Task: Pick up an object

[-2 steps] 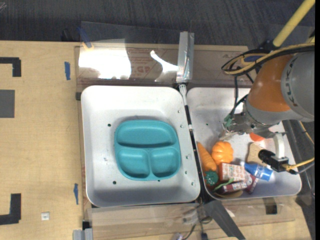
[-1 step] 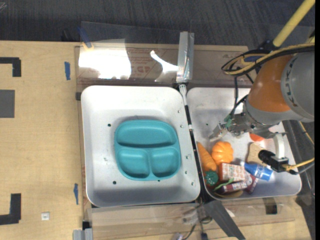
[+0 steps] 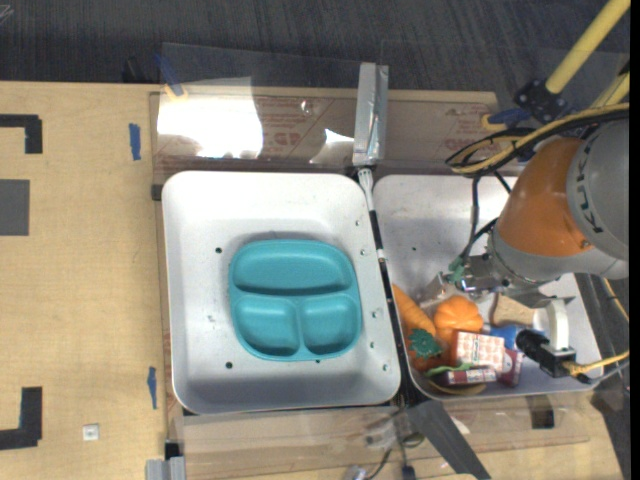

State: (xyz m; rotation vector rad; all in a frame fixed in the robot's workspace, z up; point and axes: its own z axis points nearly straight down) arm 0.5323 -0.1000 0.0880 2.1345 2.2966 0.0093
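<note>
Camera view: two bins on tabletop [image 3: 80, 268], pick not yet done.

Left bin [image 3: 190, 218] holding a teal divided tray [image 3: 295, 298]; right bin [image 3: 420, 218] crowded near its front with carrot [image 3: 413, 313], orange fruit [image 3: 459, 315], red-and-white carton [image 3: 478, 350]. Hand [image 3: 470, 278] low over that pile, beside the fruit; finger spread impossible to tell, perhaps hidden by the wrist. Nothing visibly lifted; grasp and raise remaining.

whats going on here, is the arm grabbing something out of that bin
The grey and orange arm reaches in from the right over the right bin, its wrist down above a pile of toy food: an orange fruit, a carrot and a red and white carton. Nothing visibly sits in its grip. The left bin holds a teal divided plate.
</note>
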